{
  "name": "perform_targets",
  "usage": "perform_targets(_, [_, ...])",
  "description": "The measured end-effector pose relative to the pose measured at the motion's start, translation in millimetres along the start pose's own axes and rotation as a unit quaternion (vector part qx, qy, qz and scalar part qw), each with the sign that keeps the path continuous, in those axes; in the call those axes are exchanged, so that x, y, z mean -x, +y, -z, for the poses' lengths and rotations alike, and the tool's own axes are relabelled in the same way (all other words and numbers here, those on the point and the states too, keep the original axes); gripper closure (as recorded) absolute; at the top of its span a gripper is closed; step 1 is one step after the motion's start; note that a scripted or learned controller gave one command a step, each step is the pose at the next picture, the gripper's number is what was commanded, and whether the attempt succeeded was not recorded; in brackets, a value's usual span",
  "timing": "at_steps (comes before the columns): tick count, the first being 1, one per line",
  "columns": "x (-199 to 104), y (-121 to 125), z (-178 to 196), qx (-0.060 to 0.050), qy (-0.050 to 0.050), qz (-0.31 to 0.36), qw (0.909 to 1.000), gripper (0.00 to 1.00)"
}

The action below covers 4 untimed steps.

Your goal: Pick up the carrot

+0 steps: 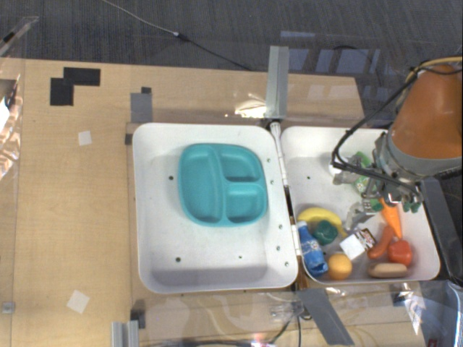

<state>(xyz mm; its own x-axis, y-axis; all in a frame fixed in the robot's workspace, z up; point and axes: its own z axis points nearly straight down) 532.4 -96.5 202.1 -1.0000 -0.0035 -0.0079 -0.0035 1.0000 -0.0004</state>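
Landmark: we take the right bin (pixel 304 154) as our reference; it sits on the surface beside the left bin (pixel 148 194), which holds a teal divided plate (pixel 221 184).
Carrot (pixel 391 219): we see it lying in the right bin's right half, just above a red tomato (pixel 399 252).
Arm (pixel 428 121): it reaches over the right bin's right side.
Gripper (pixel 372 197): it hangs just left of the carrot's top.
Fingers: we cannot tell whether they are released or clenched.
Neighbours: a banana (pixel 318 215) and an orange (pixel 339 267) lie in the right bin's lower left part.
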Motion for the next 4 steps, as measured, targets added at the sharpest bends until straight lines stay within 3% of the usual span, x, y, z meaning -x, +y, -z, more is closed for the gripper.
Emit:
perform_targets(1, [-1, -57, -92, -0.001, -0.005, 0.075, 0.9972, 0.0])
perform_targets(2, [1, -56, -82, -0.002, -0.008, 0.079, 0.9969, 1.0])
perform_targets(3, [2, -94, 94, -0.005, -0.007, 0.109, 0.994, 1.0])
perform_targets(4, [-28, -77, -4, 0.001, 0.001, 0.444, 0.8961, 1.0])
